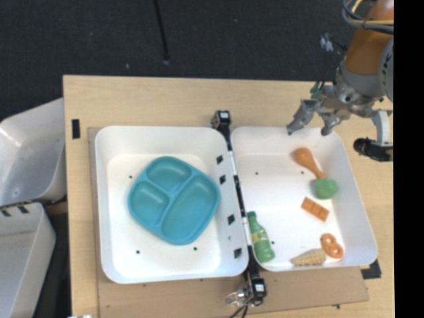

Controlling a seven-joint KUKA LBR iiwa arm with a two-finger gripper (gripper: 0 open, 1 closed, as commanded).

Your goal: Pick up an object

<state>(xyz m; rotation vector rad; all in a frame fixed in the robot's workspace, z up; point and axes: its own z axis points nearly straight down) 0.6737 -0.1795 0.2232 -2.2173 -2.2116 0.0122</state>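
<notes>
My gripper (311,126) hangs open above the back edge of the right bin (271,158), its two fingers spread with nothing between them. In that bin lie an orange drumstick-shaped toy (308,160), a green ball (325,188), an orange waffle piece (315,209), an orange pretzel (332,245), a tan wedge (309,258) and a green bottle (260,238). The drumstick is the closest item, a little in front of the gripper.
The left bin (112,177) holds a blue divided plate (173,199). A black-clipped divider (232,184) runs between the bins. The wooden bench (185,98) surrounds them, and a white container (30,154) stands at the far left.
</notes>
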